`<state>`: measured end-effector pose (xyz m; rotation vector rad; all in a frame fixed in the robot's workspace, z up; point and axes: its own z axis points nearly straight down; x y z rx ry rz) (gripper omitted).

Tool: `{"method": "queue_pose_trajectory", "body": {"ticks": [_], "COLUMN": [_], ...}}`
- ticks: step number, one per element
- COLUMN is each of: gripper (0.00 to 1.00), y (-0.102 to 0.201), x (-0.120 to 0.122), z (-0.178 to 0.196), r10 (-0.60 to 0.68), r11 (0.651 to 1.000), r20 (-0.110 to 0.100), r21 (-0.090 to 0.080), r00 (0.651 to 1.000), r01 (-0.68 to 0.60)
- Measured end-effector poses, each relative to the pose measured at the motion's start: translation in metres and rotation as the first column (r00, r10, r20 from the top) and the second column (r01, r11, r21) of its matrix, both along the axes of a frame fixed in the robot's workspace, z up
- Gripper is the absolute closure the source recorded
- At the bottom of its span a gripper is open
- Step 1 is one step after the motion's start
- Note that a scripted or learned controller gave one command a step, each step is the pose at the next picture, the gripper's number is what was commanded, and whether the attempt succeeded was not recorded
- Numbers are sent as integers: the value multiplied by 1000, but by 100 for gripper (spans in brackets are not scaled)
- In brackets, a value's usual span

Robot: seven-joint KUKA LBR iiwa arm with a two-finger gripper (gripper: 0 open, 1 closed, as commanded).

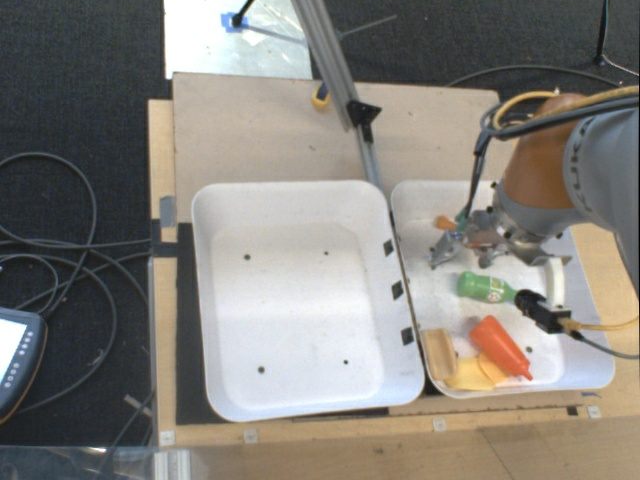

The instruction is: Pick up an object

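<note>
Over the right-hand bin [600,373], the grey KUKA arm [590,158] is reaching in from three o'clock, its orange band [535,163] sitting above the wrist. The gripper [458,251] is hanging low over the upper middle of that bin, its two metal fingers [440,255] spreading apart with nothing between them. A small orange piece [445,224] is showing at eleven o'clock of the fingers; what it is cannot be told.

Just below the gripper, toward five o'clock, a green bottle [485,287] is lying on its side on the bin floor, apart from the fingers. Farther toward six o'clock an orange-red cone-shaped object [500,346] is lying tilted, its wide end nearest the bottle. At its eight o'clock a tan wooden block [439,353] is resting against the bin's left wall, with a yellow object [476,372] lying between the two along the lower rim.

The left-hand bin [215,208] is sitting just beside, its wall touching the right one. A slanted metal pole [330,48] is crossing the bench [250,118] at twelve o'clock.
</note>
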<state>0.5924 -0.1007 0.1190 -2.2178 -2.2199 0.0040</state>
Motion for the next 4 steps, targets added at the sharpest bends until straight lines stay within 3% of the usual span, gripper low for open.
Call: {"method": "queue_pose_trajectory", "body": {"ticks": [1,2,3,4], "gripper": [100,100,100,100], "y": [-1,4,4,52], "x": [2,12,13,-15], "z": [14,73,85,85], "r10": [-1,5,4,8], "r11": [1000,1000,1000,1000], "r20": [8,12,8,4], "r21": [-1,-2,-1,2], "r00": [1000,1000,1000,1000], "r01": [1,-5,-4,-8]}}
